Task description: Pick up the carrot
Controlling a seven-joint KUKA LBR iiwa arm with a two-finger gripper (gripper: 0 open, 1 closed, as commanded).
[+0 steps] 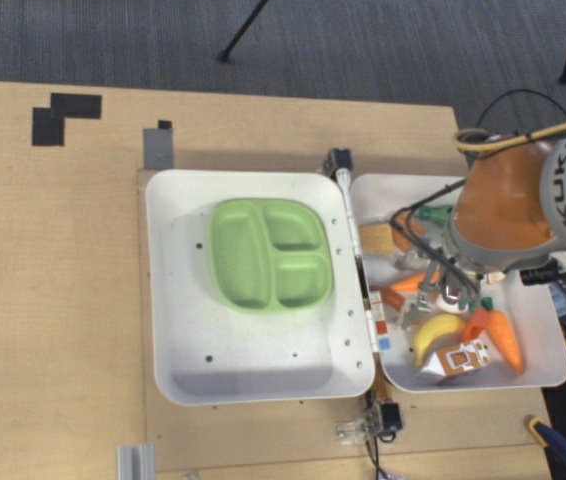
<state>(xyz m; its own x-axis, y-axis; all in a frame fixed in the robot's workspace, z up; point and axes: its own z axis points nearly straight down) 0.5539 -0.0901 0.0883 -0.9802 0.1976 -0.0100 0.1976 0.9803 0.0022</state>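
- The carrot [504, 338] lies in the right bin [553, 368], just right of the banana [433, 332], its green top pointing up-left toward the gripper [450, 293].
- The gripper hangs just above the banana's upper end, up-left of the carrot; whether its jaws are spread or pressed together I cannot tell, as wrist and cables blur them.
- Nothing is seen between the jaws, so I judge the carrot not yet taken.
- To do the step well, the gripper likely has to shift right of the banana and come down across the carrot's thick middle, jaws set across its width, not along it.
- In the way: the banana crowds the carrot's left side, and a small carton [463, 357] lies just below the banana, touching or nearly touching the carrot's top.
- An orange piece [400, 291] sits left of the banana and could be mistaken for the target.
- The green tray [268, 253] rests in the left bin [178, 368], well apart from the banana.
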